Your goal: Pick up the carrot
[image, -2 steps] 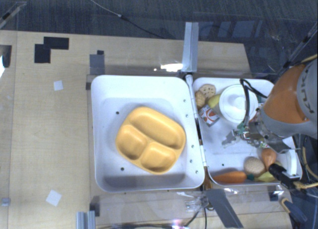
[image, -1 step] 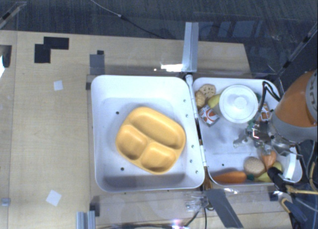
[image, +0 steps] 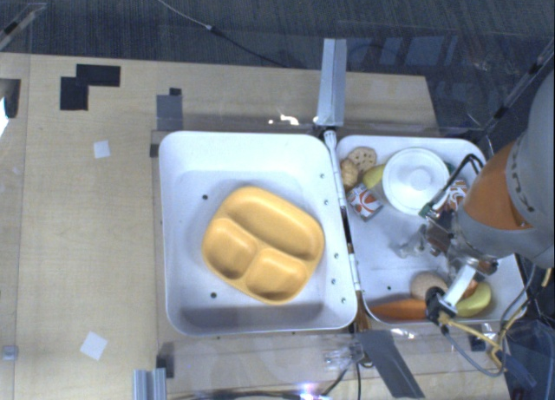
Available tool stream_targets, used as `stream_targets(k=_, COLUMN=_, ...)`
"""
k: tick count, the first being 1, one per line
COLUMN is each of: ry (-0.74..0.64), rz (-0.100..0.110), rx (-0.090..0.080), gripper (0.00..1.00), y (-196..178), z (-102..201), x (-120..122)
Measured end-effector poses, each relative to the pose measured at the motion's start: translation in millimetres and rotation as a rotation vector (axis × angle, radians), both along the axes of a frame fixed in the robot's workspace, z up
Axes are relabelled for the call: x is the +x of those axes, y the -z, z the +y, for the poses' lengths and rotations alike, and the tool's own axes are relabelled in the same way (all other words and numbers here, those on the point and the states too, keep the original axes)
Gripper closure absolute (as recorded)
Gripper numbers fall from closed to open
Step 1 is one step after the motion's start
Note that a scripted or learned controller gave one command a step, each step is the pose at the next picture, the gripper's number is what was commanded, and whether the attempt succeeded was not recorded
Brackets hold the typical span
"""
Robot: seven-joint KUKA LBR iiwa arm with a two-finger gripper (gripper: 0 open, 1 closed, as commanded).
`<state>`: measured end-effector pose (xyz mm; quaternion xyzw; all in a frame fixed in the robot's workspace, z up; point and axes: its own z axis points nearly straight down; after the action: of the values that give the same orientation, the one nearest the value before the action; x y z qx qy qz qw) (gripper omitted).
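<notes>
Gripper [image: 431,240], can't tell if open or shut, sits near carrot [image: 397,309] hugging bin [image: 381,259] wall, so could grab roll [image: 427,284] instead.

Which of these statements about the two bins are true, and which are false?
1. A yellow tray lies in the left bin. True.
2. The carrot lies in the left bin. False: it lies along the near edge of the right bin.
3. Cookies sit in the right bin's far left corner. True.
4. The white bowl stands on the tray. False: it stands in the right bin, beside the cookies.
5. The arm reaches over the right bin. True.
</notes>
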<state>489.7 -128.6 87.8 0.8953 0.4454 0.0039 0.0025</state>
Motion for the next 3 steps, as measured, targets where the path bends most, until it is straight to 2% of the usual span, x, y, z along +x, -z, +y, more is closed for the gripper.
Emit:
stream_targets(k=1, ry=0.238, rz=0.004, rx=0.004, gripper=0.0, y=-97.3, z=72.9, x=-0.9)
stream_targets(k=2, ry=0.448, rz=0.011, rx=0.004, gripper=0.0, y=-29.3, z=45.4, x=-3.3)
stream_targets(k=3, ry=0.437, rz=0.008, rx=0.006, gripper=1.0, y=-40.2, z=47.3, x=-1.2)
